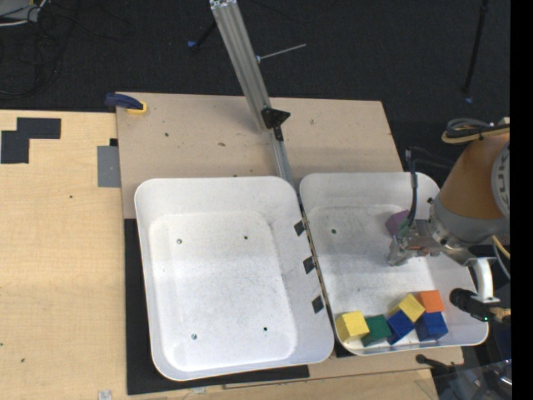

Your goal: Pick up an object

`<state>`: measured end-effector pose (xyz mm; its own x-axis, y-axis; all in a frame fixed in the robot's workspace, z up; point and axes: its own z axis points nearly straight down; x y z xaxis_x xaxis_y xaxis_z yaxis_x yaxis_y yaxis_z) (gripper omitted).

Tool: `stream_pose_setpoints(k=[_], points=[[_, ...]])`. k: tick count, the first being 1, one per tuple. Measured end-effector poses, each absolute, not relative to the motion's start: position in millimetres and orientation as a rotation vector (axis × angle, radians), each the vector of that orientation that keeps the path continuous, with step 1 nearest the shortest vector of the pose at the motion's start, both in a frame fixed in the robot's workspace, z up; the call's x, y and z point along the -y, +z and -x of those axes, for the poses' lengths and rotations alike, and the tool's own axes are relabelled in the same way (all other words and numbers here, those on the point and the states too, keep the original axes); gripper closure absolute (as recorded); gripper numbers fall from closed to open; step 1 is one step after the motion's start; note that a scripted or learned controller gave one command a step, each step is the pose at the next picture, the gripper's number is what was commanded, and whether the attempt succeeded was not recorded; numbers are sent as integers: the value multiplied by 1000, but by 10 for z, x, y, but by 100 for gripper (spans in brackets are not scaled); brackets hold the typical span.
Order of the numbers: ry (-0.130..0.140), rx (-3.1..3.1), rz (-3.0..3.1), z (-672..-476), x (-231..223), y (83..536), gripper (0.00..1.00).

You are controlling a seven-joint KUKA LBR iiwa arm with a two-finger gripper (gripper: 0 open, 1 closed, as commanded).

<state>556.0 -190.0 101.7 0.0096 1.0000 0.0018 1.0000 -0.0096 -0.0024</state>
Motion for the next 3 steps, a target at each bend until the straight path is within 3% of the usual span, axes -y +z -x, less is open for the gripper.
stream_pose_setpoints(k=[2, 3], points=[[-4, 2227, 2222, -5667, 1873, 2247, 100], [-3, 2226, 2221, -5610, 1812, 2738, 100]])
